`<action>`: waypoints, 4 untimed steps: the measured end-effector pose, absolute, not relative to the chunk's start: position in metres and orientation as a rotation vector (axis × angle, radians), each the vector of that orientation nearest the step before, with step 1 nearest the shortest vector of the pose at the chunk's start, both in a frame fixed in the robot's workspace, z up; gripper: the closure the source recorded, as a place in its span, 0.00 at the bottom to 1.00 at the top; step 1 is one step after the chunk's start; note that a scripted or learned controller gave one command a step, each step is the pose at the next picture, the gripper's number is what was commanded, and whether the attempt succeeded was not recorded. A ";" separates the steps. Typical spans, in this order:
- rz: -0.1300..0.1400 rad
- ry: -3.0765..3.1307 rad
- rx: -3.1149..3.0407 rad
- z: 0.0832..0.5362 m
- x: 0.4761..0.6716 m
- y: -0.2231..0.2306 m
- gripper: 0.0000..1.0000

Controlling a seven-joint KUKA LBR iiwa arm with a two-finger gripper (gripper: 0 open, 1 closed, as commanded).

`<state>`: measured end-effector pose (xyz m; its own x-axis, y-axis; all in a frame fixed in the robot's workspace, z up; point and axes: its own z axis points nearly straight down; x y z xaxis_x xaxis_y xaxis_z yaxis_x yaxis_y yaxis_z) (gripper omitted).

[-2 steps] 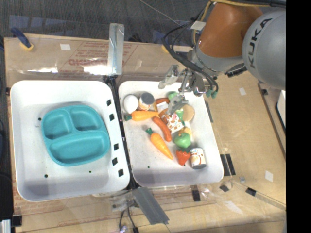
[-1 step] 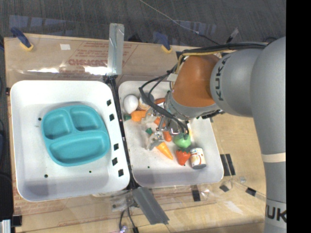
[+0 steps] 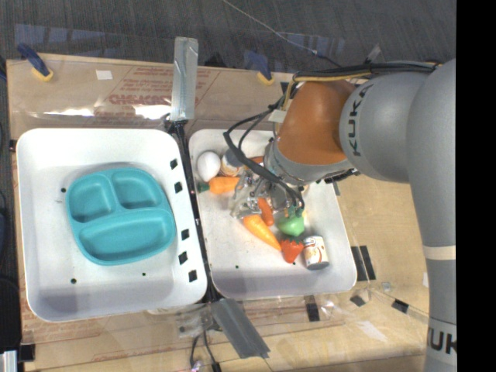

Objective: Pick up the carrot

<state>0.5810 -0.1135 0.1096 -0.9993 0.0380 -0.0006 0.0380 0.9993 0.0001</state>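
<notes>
Pincer (image 3: 262, 196) is hanging low over the right bin (image 3: 335, 273), in the middle of the pile; can't tell its state, it's blurred against clutter. Carrot (image 3: 261, 231) is lying just below and slightly left of it in camera view, touching or nearly so, long axis running upper-left to lower-right. The same bin is also holding an egg (image 3: 208, 163), an orange piece (image 3: 223, 185), a green item (image 3: 293, 225) and a small can (image 3: 315, 253). Left bin (image 3: 31, 208) is holding a teal divided plate (image 3: 120, 213).

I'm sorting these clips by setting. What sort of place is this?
Probably a robot lab test bench, not a kitchen: a grey arm reaches over two white bins, one holding a teal divided plate, the other toy food such as a carrot, on a taped-down plastic sheet.
</notes>
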 end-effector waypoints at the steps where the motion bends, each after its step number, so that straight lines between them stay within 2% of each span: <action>1: -0.002 3.124 -0.193 0.230 0.591 -0.061 1.00; 2: -0.001 3.127 -0.308 0.210 0.534 -0.103 1.00; 3: 0.000 3.126 -0.311 0.210 0.535 -0.101 0.00; 4: 0.000 3.134 -0.196 0.092 0.512 -0.103 0.00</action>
